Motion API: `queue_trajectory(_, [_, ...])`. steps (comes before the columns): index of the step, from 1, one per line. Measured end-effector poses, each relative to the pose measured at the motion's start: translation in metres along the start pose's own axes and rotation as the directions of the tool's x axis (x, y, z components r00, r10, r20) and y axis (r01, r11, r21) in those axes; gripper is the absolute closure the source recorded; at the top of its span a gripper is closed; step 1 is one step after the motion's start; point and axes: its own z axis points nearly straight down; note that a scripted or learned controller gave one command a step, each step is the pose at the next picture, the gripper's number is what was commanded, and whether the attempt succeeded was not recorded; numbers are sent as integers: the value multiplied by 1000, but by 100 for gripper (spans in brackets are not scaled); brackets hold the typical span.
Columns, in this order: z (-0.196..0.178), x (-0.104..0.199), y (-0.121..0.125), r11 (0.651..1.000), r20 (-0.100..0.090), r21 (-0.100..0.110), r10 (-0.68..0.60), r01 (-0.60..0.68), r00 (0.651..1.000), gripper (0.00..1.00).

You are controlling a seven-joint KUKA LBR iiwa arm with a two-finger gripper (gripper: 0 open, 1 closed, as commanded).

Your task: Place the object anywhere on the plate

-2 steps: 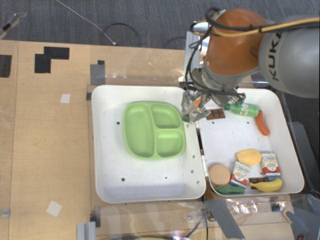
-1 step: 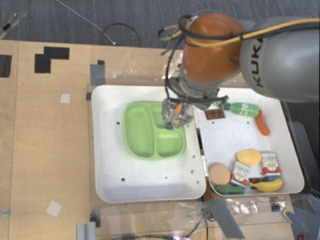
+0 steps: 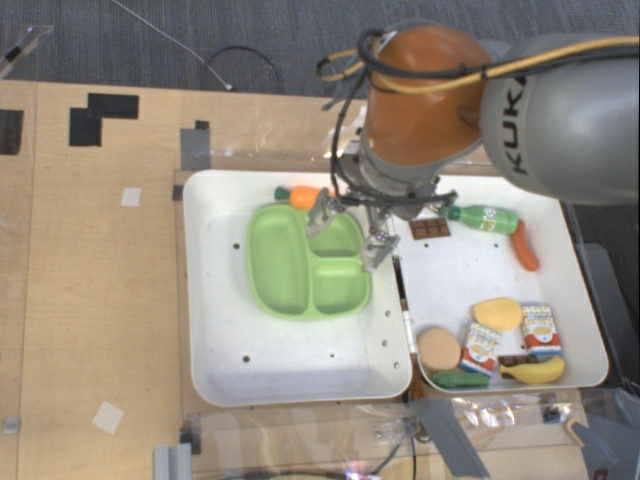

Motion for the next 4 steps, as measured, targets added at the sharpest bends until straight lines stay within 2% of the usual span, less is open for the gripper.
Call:
queue_trajectory(1, [-12, -3, -1, 1000, 7, 4, 1, -1, 1000, 100])
queue_trajectory(2, [-45, 43, 3, 960, -1, 2, -280, 280, 960, 100])
queue_trajectory(3, [-13, -25, 8, 880, 1, -4, -475, 475, 880, 100])
queue_trajectory(4, [-10, 30, 33, 798, -2, -7, -602, 602, 798, 100])
